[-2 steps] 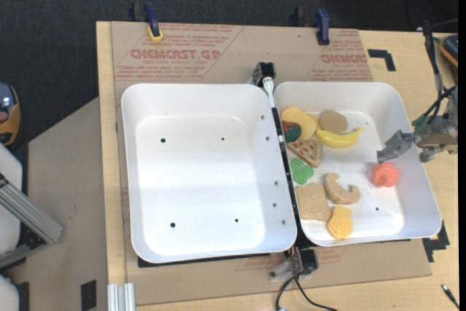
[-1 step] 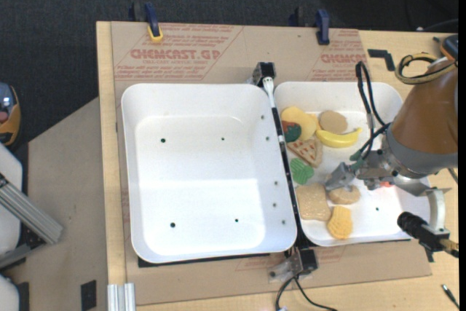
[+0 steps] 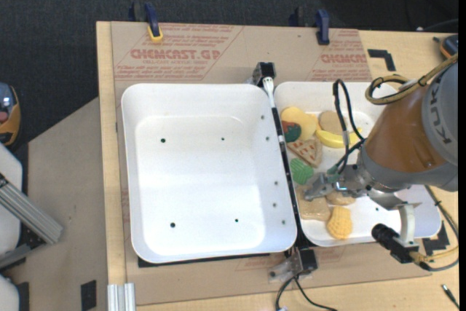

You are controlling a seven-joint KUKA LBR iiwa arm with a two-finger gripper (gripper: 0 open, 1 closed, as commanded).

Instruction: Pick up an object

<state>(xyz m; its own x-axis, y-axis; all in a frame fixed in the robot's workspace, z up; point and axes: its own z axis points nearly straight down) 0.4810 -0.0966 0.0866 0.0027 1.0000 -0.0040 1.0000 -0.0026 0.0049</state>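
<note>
You can't really make out the gripper (image 3: 320, 189), it's a small dark grey blob over the toys near the right bin's (image 3: 429, 233) left wall, so open or closed is anyone's guess. The arm (image 3: 404, 146) covers most of that bin's right half and runs off the picture's right edge. Under the wrist a tan flat piece (image 3: 314, 209) is only partly visible, shape unclear
</note>
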